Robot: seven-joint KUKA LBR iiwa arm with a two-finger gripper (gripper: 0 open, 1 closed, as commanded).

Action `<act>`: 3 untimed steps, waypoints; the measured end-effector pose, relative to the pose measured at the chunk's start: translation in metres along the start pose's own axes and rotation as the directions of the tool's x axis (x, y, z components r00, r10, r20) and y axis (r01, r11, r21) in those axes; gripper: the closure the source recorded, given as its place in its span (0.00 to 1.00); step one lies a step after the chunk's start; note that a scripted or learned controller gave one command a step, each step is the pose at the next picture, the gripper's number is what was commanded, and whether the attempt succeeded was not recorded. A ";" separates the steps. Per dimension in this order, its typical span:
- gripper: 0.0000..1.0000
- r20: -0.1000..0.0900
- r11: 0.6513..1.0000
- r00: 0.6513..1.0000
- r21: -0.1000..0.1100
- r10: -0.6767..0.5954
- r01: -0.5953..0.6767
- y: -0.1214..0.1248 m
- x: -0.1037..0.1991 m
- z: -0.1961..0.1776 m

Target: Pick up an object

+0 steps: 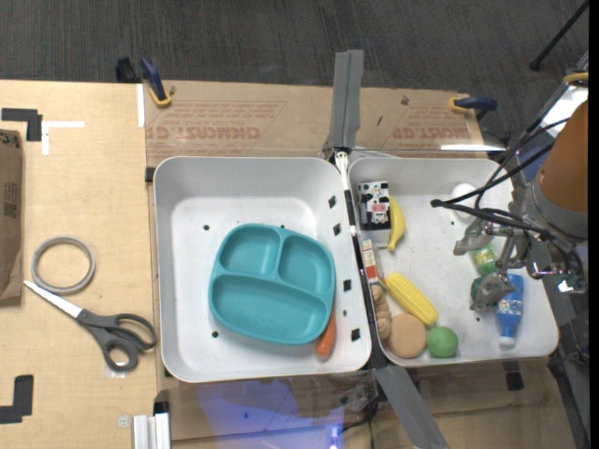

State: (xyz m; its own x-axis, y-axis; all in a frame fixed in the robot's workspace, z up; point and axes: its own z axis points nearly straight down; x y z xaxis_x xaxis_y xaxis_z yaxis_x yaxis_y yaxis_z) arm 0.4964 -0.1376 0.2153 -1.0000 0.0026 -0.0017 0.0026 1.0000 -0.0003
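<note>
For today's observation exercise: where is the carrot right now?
In the camera view the carrot lies in the left bin, at its lower right, against the teal divided plate's lower right edge.

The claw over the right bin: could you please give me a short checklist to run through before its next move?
1. Claw is above the right bin: ok.
2. A target lies beneath it, the blue tube: ok.
3. Something is gripped: cannot tell.
4. Cables clear of the claw: not ok, they cross it.
5. Corn, green ball and banana lie apart from the claw: ok.
6. Teal plate and carrot sit in the left bin, out of the way: ok.
</note>
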 end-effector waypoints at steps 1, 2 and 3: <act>0.00 0.000 1.000 1.000 0.000 0.024 -0.024 0.031 0.019 0.124; 0.00 0.002 0.986 0.986 0.000 0.168 -0.168 0.040 -0.094 0.123; 1.00 0.009 0.986 0.986 0.002 0.167 -0.167 0.040 -0.096 0.112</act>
State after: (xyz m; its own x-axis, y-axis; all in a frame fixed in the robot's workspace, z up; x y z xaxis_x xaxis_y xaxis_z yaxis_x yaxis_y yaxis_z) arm 0.5925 -0.0983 0.1037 -0.9855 0.1691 -0.0104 0.1692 0.9856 -0.0022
